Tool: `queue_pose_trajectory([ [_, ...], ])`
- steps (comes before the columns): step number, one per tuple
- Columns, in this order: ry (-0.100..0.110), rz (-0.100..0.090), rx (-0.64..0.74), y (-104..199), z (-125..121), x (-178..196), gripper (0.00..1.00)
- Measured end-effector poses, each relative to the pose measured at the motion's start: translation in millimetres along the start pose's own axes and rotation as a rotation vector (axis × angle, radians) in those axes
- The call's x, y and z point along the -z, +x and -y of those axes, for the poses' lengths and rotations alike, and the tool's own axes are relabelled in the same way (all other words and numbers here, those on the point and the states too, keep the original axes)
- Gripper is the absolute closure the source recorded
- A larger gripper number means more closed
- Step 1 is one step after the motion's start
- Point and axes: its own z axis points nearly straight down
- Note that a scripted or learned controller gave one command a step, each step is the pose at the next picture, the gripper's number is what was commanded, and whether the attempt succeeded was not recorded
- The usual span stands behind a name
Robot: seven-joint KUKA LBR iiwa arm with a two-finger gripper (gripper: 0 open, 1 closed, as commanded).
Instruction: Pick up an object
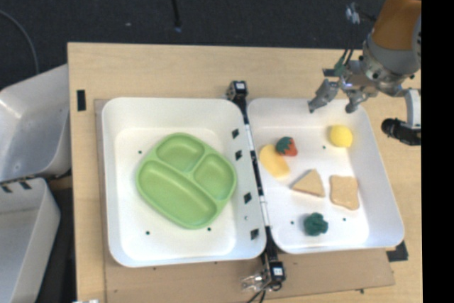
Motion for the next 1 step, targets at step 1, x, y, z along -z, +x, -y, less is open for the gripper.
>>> queue_pose_trajectory([
  [1,0.004,0.002,-0.001,-5.5,7.6,-45.8,0.00],
])
